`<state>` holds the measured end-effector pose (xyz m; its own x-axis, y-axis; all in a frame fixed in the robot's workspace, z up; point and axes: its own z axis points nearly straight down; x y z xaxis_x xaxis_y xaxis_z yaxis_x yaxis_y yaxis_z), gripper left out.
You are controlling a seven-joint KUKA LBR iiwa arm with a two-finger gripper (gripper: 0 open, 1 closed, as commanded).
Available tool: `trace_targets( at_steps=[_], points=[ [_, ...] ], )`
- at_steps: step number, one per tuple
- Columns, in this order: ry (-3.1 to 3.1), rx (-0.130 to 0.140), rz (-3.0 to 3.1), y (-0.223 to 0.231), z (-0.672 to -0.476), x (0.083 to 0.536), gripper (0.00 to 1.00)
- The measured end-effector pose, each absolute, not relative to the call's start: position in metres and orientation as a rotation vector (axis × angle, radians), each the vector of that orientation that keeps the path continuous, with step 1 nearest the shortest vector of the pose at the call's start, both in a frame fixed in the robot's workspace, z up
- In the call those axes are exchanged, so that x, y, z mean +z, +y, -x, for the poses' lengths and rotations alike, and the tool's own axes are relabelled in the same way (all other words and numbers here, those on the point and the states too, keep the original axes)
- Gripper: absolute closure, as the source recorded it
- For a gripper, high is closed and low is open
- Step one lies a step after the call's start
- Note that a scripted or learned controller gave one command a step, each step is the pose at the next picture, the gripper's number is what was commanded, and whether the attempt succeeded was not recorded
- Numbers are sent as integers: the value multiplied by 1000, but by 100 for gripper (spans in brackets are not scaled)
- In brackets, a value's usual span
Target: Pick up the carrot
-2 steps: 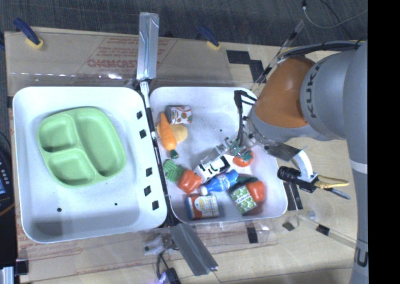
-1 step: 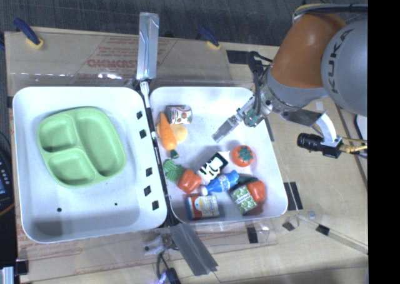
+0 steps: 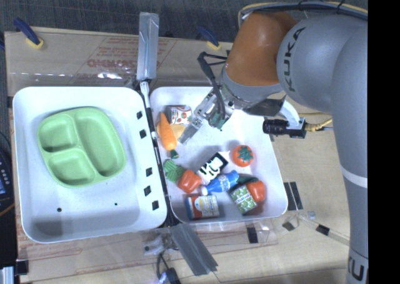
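Carrot (image 3: pixel 167 135) is found in the right bin (image 3: pixel 270 151), lying close along the left wall, orange body running roughly top to bottom with the green end pointing down toward the lower part of the bin. The gripper (image 3: pixel 195 124) is seen just to the right of the upper half of the carrot, coming down at a slant from the arm (image 3: pixel 294 57) that reaches in from the right. Its tips look very near the carrot, maybe touching, but nothing is seen clamped between them, so the carrot can't be called held. Whether the gripper is spread or closed can't be made out from this angle, honestly too small and blurry.

A small can with a red and white label (image 3: pixel 180 114) is tucked right above the carrot, next to the gripper. Lower down a pile of stuff is gathered: a tomato (image 3: pixel 242 155) off to the right, a black and white box (image 3: pixel 212 165) in the middle, a blue bottle (image 3: pixel 222 182) under it, a red pepper (image 3: pixel 187 179) by the left wall, plus a jar (image 3: pixel 203 206) and a green-labelled can (image 3: pixel 247 196) near the bottom edge.

In the left bin (image 3: pixel 37 214) a green divided plate (image 3: pixel 80 145) is sitting, well apart from the carrot.
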<state>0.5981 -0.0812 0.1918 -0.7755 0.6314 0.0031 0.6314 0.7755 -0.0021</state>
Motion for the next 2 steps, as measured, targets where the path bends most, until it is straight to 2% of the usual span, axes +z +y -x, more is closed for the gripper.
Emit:
trace_targets(
  at_steps=[1, 2],
  points=[
    [-2927, 3, 1127, -47, -590, 191, 0],
    [-2948, 0, 1085, -94, -579, 93, 0]
  ],
)
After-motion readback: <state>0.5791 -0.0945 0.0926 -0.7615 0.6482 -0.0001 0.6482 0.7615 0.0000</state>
